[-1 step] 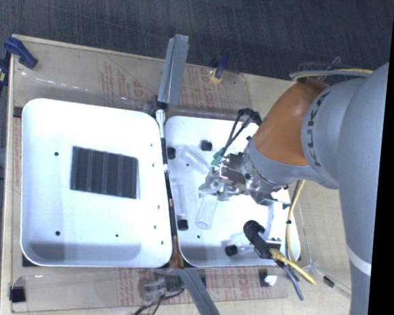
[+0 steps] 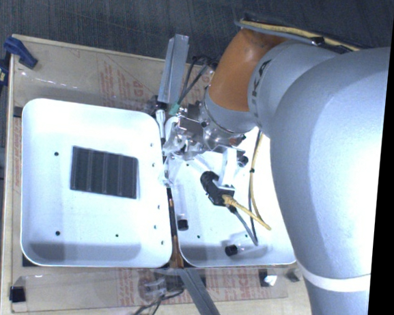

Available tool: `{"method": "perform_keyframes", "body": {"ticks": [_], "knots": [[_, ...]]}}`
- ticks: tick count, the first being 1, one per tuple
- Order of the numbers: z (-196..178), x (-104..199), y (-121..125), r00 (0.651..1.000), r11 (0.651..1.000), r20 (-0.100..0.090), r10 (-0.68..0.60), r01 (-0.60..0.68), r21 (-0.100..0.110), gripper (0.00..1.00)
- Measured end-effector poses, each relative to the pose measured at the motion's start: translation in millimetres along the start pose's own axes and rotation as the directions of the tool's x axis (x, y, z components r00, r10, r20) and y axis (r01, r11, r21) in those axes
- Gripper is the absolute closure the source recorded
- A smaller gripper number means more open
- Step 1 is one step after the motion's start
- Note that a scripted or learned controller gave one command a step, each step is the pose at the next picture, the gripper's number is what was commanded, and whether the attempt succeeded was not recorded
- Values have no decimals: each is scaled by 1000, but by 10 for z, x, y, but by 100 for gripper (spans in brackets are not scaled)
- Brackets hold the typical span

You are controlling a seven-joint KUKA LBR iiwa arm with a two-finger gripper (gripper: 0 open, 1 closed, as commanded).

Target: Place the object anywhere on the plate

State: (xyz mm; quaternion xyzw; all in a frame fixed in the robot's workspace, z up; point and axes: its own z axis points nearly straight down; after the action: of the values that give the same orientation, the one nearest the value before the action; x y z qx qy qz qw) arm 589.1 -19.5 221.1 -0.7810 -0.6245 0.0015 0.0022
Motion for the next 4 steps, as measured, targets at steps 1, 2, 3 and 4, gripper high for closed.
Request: {"method": "perform_keyframes", "body": {"ticks": [1, 2, 3, 4], "knots": [[-189, 979, -871, 999, 999, 0, -48, 48, 1, 100], [791, 1599, -437, 991, 991, 3, 135, -135, 1, 100], [98, 1538, -49, 845, 845, 0, 534, -534, -1, 100], [308, 1537, 279, 851, 851, 1, 526, -526, 0, 100]]}}
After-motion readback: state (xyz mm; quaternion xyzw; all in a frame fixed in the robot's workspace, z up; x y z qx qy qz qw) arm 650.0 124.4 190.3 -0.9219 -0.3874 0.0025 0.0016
